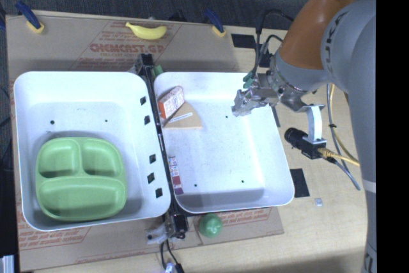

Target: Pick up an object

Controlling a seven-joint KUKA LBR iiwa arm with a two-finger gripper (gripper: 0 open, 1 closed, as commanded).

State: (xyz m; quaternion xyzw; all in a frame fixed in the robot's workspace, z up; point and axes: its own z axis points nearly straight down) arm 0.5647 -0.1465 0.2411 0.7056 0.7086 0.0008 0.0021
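While the bins (211,198) sit on cardboard (96,48) over a wood bench (319,233), can't tell the gripper's (246,102) state.

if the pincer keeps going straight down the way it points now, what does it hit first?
Most likely the bare floor of the right bin. The pincer hangs over its upper right part, apart from the small box and wedge near the left wall. Height above the floor is unclear.
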